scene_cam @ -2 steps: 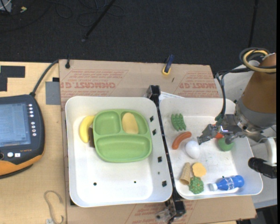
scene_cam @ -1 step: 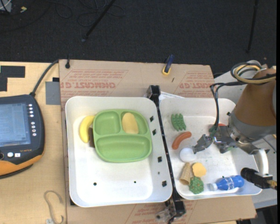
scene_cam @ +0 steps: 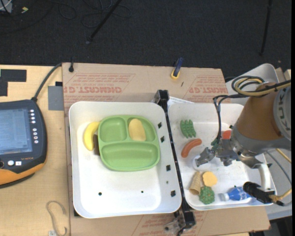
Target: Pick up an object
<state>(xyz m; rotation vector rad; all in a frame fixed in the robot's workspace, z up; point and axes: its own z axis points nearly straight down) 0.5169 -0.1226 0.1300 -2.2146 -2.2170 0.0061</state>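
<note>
My gripper (scene_cam: 205,158) hangs low over the middle of the right bin (scene_cam: 221,111), reaching in from the right. Just up and left of it lies a red-brown sausage (scene_cam: 191,147). A green ridged toy (scene_cam: 188,128) lies farther back. In front of the gripper are a tan cone (scene_cam: 195,181), a yellow-orange piece (scene_cam: 209,179) and a green broccoli (scene_cam: 206,195). A blue and white bottle (scene_cam: 235,195) lies at the front right. A small red thing (scene_cam: 227,133) peeks out behind the wrist. I see nothing held.
The left bin (scene_cam: 83,181) holds a green divided plate (scene_cam: 129,154) with a yellow piece (scene_cam: 136,129) in its upper right compartment, and a banana (scene_cam: 90,134) against its left side. A tablet (scene_cam: 12,134) sits at the far left of the bench.
</note>
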